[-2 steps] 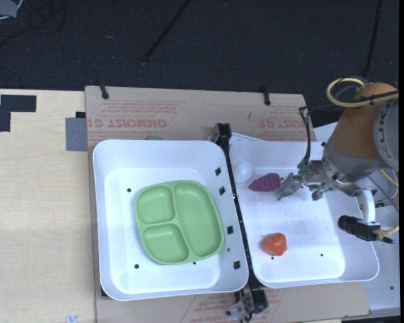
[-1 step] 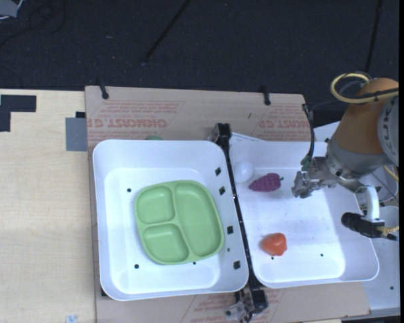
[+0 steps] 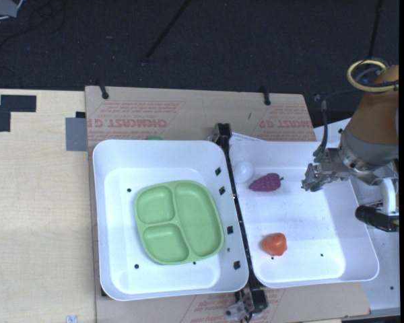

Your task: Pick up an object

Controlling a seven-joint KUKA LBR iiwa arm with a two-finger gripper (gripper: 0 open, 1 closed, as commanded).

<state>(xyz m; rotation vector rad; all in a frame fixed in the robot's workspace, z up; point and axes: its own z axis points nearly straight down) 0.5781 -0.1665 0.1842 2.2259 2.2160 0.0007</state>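
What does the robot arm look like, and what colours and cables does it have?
The arm is grey with a wide orange band above the wrist. A yellowish cable loop sits at its top. The gripper is small, dark grey metal, with thin dark wires running to it.

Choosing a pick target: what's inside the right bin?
The right bin holds a purple berry-like object, an orange-red object and a whitish object; the gripper covers some floor.

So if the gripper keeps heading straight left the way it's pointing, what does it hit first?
Probably the purple object, the nearest thing left of the gripper in the right bin; height is unclear, so it could pass above.
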